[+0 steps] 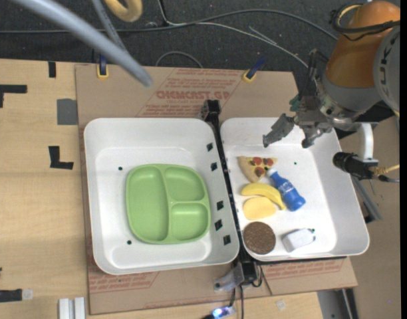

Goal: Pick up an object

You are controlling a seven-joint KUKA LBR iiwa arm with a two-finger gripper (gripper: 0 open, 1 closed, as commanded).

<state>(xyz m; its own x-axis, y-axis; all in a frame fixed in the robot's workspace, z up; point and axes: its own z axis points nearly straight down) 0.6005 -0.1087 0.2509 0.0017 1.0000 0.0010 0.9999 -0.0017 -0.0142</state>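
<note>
Gripper (295,133) hovers over the upper part of the right bin (350,208), fingers spread open w/ nothing between them. One finger points down-left toward the bin's bare floor, the other sits nearer the arm (360,52), which comes in from the right.

Candidates all lie in the right bin, below the gripper & apart from it: pizza slice toy (256,167) closest, then blue bottle (287,191) lying tilted, its top end just beside the pizza. Banana (262,192) touches the bottle on its left; yellow round piece (258,209) sits under the banana, touching it. Brown disc (259,237) & small white block (297,239) lie near the bottom edge, w/ the block standing apart from the rest. Left bin (100,178) holds only a green divided plate (167,203).

Step in hand, as I judge it: approach & choose a target. Best bet prob. the white block or the bottle: the block is isolated, so fingers can straddle it w/o nudging neighbours. For the bottle, turn the wrist so fingers close across its narrow width, not along its length. Pizza & disc look flat, so harder to get fingers under. Come straight down, keep fingers wide till low, then close centred.
</note>
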